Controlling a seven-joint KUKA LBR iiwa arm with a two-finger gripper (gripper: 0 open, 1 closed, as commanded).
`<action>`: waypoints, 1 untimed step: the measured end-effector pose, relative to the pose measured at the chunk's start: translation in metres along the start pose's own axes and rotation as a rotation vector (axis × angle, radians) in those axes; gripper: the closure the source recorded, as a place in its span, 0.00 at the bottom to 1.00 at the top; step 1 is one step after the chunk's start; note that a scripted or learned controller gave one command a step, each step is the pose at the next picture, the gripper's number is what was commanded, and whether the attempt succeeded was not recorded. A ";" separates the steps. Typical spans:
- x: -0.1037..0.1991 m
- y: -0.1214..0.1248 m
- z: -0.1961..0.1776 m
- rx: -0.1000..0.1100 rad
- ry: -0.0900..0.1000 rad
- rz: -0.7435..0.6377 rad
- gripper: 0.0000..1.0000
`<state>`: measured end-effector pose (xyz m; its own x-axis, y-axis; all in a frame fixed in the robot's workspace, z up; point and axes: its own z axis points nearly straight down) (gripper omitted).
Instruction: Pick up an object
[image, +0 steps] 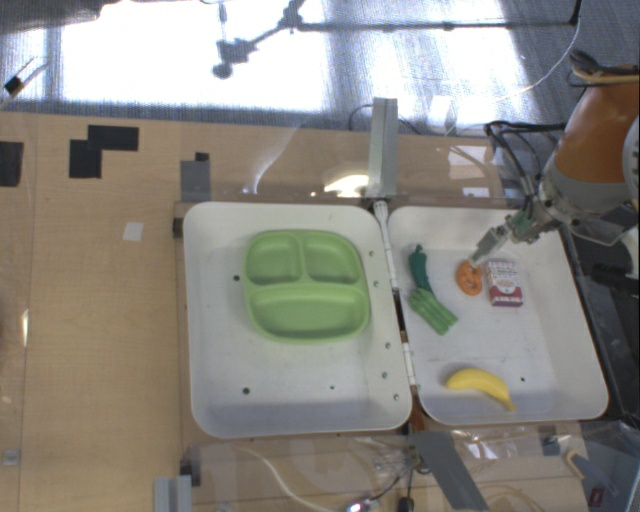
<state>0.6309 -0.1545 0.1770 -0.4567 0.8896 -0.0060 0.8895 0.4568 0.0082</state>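
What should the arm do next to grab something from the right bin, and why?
Probably lower the gripper a little and shift it slightly left, onto the orange object. It hangs at that object's upper right edge, with the red and white carton close beside it, so a centred descent would avoid nudging the carton. Whether the gripper is already touching the object is hard to tell from this slant.

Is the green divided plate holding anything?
Empty. The green divided plate in the left bin shows three bare compartments, nothing in any.
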 end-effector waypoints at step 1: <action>0.004 0.035 0.088 -0.001 -0.001 0.031 0.00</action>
<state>0.6611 -0.1348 0.0893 -0.4288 0.9034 -0.0063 0.9034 0.4288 0.0089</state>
